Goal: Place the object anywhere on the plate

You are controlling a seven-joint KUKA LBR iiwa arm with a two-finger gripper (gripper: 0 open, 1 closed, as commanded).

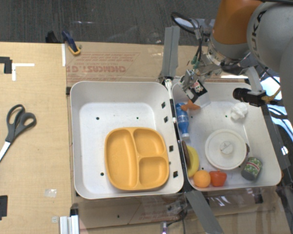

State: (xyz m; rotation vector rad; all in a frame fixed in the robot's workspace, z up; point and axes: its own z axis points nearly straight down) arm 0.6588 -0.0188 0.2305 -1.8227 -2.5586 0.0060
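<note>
The yellow three-compartment plate point(136, 159) lies in the left white bin point(88, 130), with nothing on it. My gripper point(196, 85) hangs over the far left corner of the right bin point(268, 145), close to the divider between the bins. A small orange object point(192, 106) sits just below the gripper, above the cap end of a blue bottle point(182, 122). I cannot make out whether that orange piece is held or lying in the bin.
The right bin also holds a banana point(191, 161), an orange point(201, 179), a red fruit point(218, 178), a white round lid point(226, 148), a green can point(252, 168) and a white crumpled piece point(239, 111). Scissors point(13, 126) lie on the bench at left.
</note>
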